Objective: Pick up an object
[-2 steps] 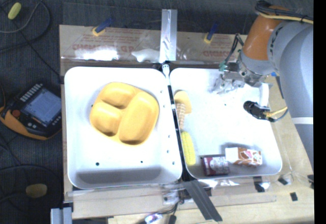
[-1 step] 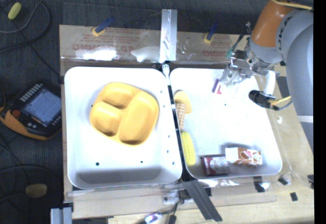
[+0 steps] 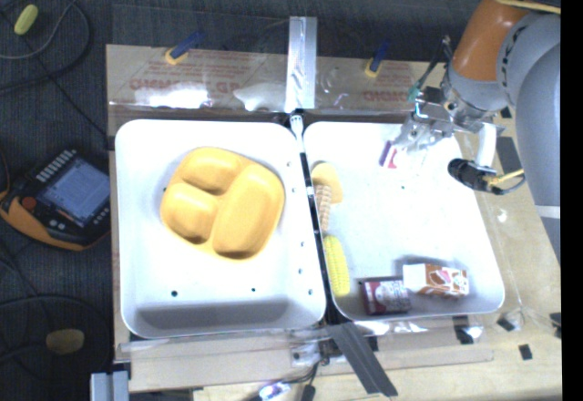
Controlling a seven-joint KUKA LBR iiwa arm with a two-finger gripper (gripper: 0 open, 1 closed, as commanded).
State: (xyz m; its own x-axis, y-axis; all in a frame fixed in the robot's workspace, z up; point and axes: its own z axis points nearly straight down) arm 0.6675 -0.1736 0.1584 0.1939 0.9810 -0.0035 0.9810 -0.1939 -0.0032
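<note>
My gripper (image 3: 414,137) hangs over the far right part of the right bin (image 3: 474,208), below the orange-banded wrist (image 3: 483,35). A small pink and dark piece (image 3: 390,155) sits right at its left tip; I cannot tell whether it is touching or gripped. In the right bin, a cone-shaped yellow and tan toy (image 3: 323,190) and a corn cob (image 3: 336,264) lie along the left wall. A dark red can (image 3: 384,295) and a white and brown carton (image 3: 437,280) lie at the near edge. The left bin (image 3: 137,299) holds a large yellow bread-like lump (image 3: 221,200).
A divider ridge (image 3: 310,208) separates the two bins. A handheld pendant (image 3: 64,199) and cables lie on the floor to the left. Clamps (image 3: 182,47) hold a clear sheet behind the bins. The arm's grey body (image 3: 547,117) stands along the right side.
</note>
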